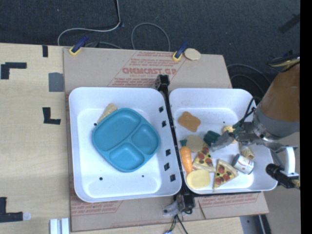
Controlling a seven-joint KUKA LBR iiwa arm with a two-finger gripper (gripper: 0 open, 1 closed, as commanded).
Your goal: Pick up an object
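Dark carpet surrounds a cardboard-topped bench bearing two white bins; gripper state cannot be told.

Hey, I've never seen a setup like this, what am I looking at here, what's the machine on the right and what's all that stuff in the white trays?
This is one picture from a camera fixed above a workbench, looking down at a slant. The grey and orange shape on the right is a robot arm reaching in; its job is to pick up an object. At its end is a two-finger gripper, low over the right bin. Whether its fingers are open or closed is not clear here, and I can't see anything held.

Two shallow white bins sit side by side. The left bin holds a blue divided plate with a tan piece tucked under its edge. The right bin holds toy food: a slice of toast, a carrot, two pizza slices, a pale yellow round piece and a small silver can.
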